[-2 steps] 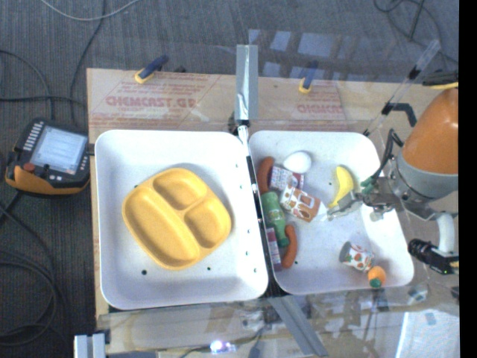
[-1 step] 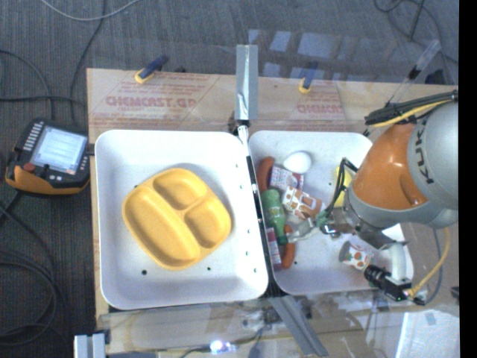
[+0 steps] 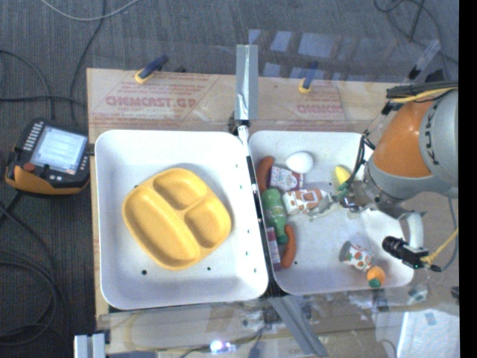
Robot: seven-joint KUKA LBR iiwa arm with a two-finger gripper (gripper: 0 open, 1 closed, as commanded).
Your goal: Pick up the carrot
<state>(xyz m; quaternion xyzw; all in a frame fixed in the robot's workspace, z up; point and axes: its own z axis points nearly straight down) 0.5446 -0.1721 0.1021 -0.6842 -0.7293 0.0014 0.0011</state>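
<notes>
The carrot (image 3: 289,245) lies in the right bin (image 3: 328,274), down near that bin's left wall, a short orange stick lying nearly upright in the view just beside a green bottle (image 3: 273,206). Nothing is touching it except perhaps the packet (image 3: 273,246) wedged along the wall next to it. So the pick has not happened yet, as far as I can see from here.

The arm (image 3: 417,151) leans in from the right, its big orange-and-grey body hanging over the right half of the same bin. The claw (image 3: 349,198) seems to sit low near a yellow piece (image 3: 341,174) and a small labelled bottle (image 3: 305,200) lying on its side, but the wrist covers most of it, so I cannot tell how it is set, and I see nothing caught in it. It stands apart from the carrot, with the small bottle between them.

Other odds and ends share that bin: a white egg (image 3: 300,161), a reddish sausage shape (image 3: 266,171) at the top left, a little cup (image 3: 356,255) and an orange-green fruit (image 3: 375,275) near the front right corner. The left bin (image 3: 119,274) holds a yellow divided plate (image 3: 177,216).

By my reckoning the whole job remains: move across to the carrot, come down over it, close on it and lift it out of the clutter
</notes>
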